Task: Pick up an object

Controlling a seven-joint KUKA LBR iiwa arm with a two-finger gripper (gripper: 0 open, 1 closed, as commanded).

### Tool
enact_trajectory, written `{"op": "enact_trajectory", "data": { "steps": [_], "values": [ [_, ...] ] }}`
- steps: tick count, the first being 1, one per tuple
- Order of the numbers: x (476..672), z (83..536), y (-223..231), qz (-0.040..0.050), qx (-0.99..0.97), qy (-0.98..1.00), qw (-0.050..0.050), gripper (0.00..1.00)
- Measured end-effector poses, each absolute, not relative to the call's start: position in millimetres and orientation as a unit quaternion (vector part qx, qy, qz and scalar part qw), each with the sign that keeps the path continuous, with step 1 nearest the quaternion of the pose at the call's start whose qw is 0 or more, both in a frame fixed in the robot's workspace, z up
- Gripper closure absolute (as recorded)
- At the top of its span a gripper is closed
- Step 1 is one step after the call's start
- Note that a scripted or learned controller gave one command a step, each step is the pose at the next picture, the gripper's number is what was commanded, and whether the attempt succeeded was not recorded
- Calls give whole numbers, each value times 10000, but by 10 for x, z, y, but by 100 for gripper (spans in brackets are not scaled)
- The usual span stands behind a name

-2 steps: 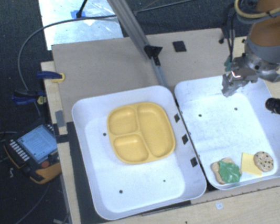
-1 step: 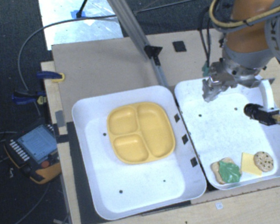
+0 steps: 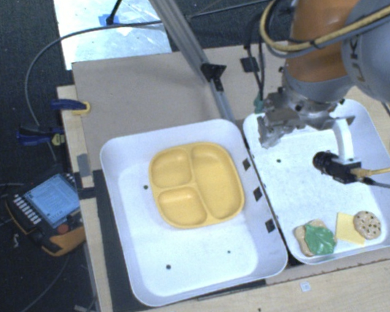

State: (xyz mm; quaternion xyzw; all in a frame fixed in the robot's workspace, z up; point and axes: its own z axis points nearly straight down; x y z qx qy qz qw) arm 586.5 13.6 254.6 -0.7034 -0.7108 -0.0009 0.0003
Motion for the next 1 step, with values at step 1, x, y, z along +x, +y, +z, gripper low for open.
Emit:
{"op": "enact_trajectory", "data": {
  "steps": [1],
  "values": [
    [5723,2558,703,-13,-7032,-7110,3,100]
  ]
}}
